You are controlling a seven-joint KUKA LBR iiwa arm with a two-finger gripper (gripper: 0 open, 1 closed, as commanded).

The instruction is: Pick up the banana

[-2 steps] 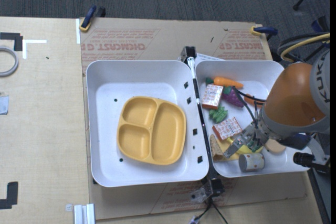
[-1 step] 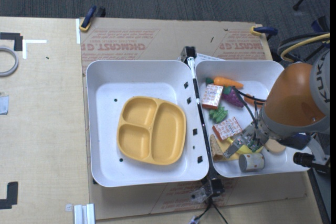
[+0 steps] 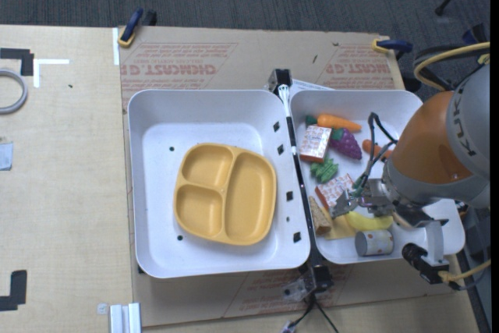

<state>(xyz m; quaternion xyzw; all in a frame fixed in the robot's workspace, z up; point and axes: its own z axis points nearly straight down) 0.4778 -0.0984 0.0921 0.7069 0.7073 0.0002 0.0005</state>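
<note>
Bench (image 3: 62, 191), pale wood, cardboard sheet (image 3: 257, 62) under both bins.

Left bin (image 3: 148, 191), white, shallow. Yellow tray (image 3: 226, 193) inside, three compartments, lying flat near the middle.

Right bin (image 3: 312, 101), white, touching left bin along a shared clipped edge. Crowded with small items.

Arm (image 3: 437, 152), grey with orange band, reaching in from the right, covering the right bin's right half.

Gripper (image 3: 351, 203) low over the near part of the right bin, just above the banana's left end. Fingers dark and blurred against the clutter; cannot tell whether released or clenched. Nothing clearly between them.

Can (image 3: 374, 242), grey, on its side at the bin's near wall, just right of and nearer than the banana.

Banana (image 3: 366, 221), yellow, in the near part of the right bin. Long axis roughly left-right, one end toward the shared edge, the other running under the wrist. Partly hidden; stem end not made out.

Red-and-white box (image 3: 315, 143) in the far-left part of the bin. Second patterned packet (image 3: 334, 188) nearer, beside the gripper.

Carrot (image 3: 338, 122), orange, near the far wall, lying left-right.

Purple piece (image 3: 346, 144) just near of the carrot.

Green piece (image 3: 325, 168) between box and packet.
</note>
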